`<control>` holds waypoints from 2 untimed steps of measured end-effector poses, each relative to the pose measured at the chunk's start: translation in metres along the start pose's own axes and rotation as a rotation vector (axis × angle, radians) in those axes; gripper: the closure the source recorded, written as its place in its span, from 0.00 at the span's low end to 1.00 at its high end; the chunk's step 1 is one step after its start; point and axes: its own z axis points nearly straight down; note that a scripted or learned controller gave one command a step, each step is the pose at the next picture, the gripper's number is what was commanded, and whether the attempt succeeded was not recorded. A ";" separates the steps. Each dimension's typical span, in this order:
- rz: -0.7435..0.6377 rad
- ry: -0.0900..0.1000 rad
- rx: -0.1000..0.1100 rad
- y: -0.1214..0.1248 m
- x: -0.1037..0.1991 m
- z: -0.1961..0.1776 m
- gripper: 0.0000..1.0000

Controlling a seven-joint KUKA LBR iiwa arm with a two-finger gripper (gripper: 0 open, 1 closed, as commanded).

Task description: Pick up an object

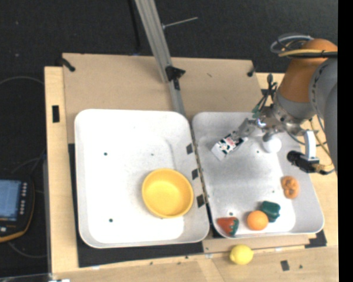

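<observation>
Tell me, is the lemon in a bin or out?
Out. The lemon lies on the bench, just past the right bin's front rim, below the orange.

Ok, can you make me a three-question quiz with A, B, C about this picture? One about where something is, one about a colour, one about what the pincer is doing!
1. Where is the yellow bowl?
A. left bin
B. right bin
C. on the bench

2. What colour is the fruit outside the bins?
A. red
B. yellow
C. blue

3. What does the pincer hold?
A. the orange
B. the bowl
C. a black-and-white carton

Answers: A, the bowl sits in the left bin. B, the lemon is yellow. C, the black-and-white carton sits at its fingertips.
</observation>
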 end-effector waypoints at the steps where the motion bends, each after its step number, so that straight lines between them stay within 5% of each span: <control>1: 0.000 0.000 -0.005 0.002 -0.001 -0.012 1.00; 2: 0.004 0.003 0.011 0.000 -0.009 -0.061 1.00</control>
